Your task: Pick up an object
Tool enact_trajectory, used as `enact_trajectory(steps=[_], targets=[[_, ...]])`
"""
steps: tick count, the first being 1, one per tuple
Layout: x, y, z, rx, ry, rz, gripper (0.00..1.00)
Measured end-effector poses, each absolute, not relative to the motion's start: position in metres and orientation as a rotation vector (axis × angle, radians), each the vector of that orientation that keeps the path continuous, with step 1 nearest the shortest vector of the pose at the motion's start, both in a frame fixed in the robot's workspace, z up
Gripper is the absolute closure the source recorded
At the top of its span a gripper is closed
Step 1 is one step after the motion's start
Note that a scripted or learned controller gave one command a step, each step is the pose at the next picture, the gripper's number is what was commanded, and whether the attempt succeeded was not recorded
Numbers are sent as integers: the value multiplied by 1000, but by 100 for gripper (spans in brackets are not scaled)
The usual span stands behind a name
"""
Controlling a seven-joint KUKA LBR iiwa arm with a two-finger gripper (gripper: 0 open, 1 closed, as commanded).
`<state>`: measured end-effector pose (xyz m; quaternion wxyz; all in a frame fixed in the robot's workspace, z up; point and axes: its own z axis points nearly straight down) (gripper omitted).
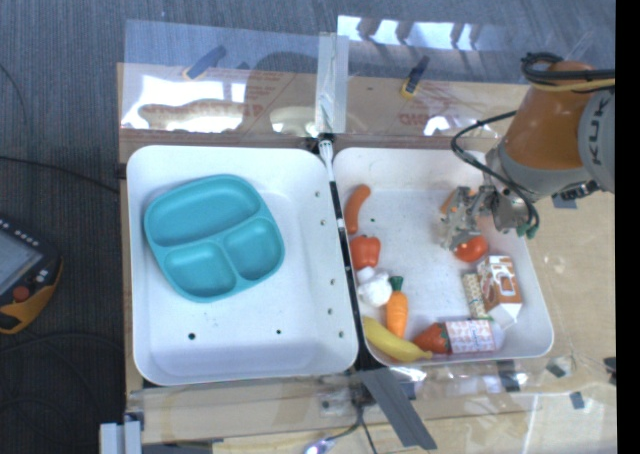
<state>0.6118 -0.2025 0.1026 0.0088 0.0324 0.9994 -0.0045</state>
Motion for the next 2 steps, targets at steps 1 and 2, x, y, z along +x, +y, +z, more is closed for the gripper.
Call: enact_trajectory(steps=[1,2], targets=[[545,-145,93,143,3124,-4,100],[545,-145,91,144,3123,-4,0]])
